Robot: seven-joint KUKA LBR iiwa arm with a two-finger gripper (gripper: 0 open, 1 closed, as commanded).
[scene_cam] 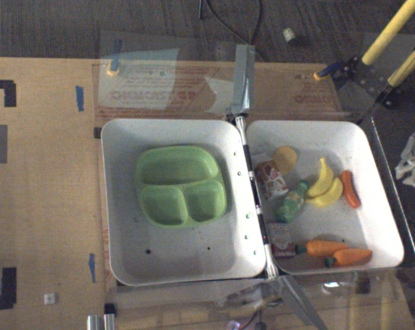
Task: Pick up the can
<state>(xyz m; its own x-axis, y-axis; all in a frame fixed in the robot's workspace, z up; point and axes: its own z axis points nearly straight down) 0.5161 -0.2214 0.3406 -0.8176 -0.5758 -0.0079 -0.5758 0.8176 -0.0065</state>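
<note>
Carrots [327, 247] up front, but the can [271, 178] is what we're after

It's in the right bin [372, 146], hard against the left wall, with a green bottle [290, 203] just near-right of it and a yellow round thing [285, 158] just behind. It has a reddish-white label, looks short and seems to lie tilted. I'd drop straight down and close across its body, staying clear of the wall and bottle. Can't tell the gripper's state.

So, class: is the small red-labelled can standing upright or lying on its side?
The red-labelled can lies on its side: its label wall faces up, in the right white bin.
</note>
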